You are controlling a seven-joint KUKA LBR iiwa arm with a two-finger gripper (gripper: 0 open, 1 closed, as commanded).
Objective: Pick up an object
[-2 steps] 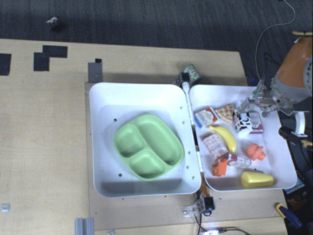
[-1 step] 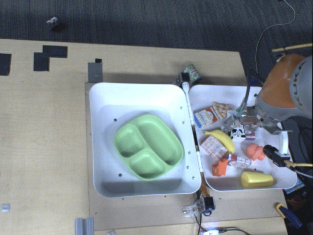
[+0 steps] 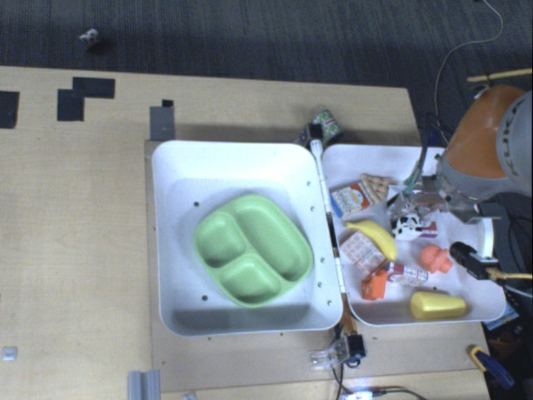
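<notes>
Currently my gripper sits low in the right bin over a black-and-white toy (aperture indeterminate), beside the banana, positioned for a pick.

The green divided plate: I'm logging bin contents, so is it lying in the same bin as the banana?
No. The green divided plate lies in the left bin, while the banana lies in the right bin.
</notes>
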